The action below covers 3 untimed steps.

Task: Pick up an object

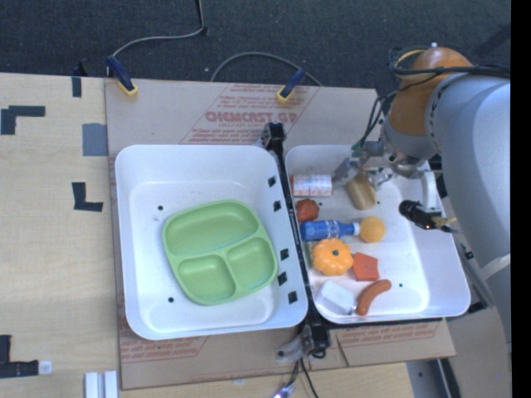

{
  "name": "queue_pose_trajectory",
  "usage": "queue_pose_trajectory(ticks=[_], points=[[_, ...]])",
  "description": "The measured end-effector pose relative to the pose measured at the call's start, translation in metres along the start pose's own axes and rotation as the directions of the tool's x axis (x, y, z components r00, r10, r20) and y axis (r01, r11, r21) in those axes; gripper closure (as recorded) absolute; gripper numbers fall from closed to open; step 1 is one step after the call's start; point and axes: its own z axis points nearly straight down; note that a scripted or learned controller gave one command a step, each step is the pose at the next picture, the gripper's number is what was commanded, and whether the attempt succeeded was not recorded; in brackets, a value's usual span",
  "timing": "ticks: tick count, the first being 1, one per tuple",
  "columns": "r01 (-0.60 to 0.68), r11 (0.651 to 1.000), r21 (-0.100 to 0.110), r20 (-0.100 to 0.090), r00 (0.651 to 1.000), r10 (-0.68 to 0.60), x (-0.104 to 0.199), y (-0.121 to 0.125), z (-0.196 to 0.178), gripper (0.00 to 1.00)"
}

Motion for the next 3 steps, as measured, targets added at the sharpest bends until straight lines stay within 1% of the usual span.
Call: queue_pose_trajectory(ticks=[1, 2, 3], points=[[-0.001, 1.0, 0.001, 0.0, 1.0, 0.001, -0.062, -0.094, -0.003, 0.0], [-0.001, 1.0, -0.004, 0.001, 1.0, 0.001, -0.024, -0.122, -0.001, 0.0], [0.0, 1.0, -0.008, 0.002, 1.0, 0.0, -0.024, -0.12, -0.012, 1.0]])
